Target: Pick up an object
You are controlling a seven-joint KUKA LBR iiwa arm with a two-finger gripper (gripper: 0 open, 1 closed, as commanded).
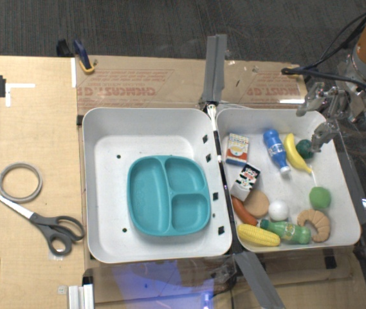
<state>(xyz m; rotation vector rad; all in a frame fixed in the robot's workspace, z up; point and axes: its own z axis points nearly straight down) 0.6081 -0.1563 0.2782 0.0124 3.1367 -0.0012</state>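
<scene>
The right bin (343, 172) holds several toys: a blue bottle (274, 148), a yellow banana (296, 152), a dark green round piece (305, 149), a green ball (320, 197), a croissant (316, 223), a white egg (278, 210), corn (257, 236), a small cow-print carton (246, 179) and a small box (237, 148). My gripper (315, 122) hangs over the bin's far right corner, above the banana and the dark green piece. Its fingers are spread open with nothing between them.
The left bin (105, 140) carries a teal divided plate (168, 195). On the bench to the left lie scissors (47, 224) and a tape roll (20, 181). Cables (337, 50) run to the arm at the upper right.
</scene>
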